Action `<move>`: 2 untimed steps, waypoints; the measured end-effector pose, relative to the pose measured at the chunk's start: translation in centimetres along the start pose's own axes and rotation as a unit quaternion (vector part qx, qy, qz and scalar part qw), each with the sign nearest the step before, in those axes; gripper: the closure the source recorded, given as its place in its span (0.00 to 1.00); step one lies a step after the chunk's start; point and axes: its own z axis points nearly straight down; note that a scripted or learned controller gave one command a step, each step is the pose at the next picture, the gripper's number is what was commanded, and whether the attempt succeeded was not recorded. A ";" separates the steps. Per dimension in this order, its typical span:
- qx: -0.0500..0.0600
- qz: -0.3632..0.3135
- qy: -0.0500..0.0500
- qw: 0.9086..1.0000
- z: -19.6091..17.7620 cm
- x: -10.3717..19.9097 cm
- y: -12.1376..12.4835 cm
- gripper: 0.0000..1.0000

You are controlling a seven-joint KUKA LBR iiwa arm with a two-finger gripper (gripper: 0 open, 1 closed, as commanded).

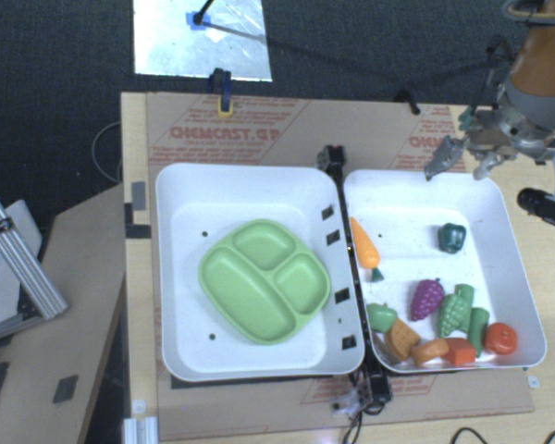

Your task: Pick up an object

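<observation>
Currently I log the gripper (pixel 463 160) spread wide and holding nothing, above the right bin's (pixel 516 248) far rim. Toy food lies below: carrot (pixel 363 241), pepper (pixel 451 238), grapes (pixel 426 297), tomato (pixel 501 339).

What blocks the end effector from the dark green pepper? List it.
Nothing visible. The end effector hangs above the right bin's far rim, and the dark green pepper lies alone on bare bin floor, apart from the other toys.
</observation>
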 end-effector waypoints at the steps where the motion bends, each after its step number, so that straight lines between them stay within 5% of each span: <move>1: 0.001 0.001 0.000 1.000 4.2 -0.1 -0.4 0.00; 2: 0.002 0.001 0.000 1.000 10.5 -0.1 -0.1 0.00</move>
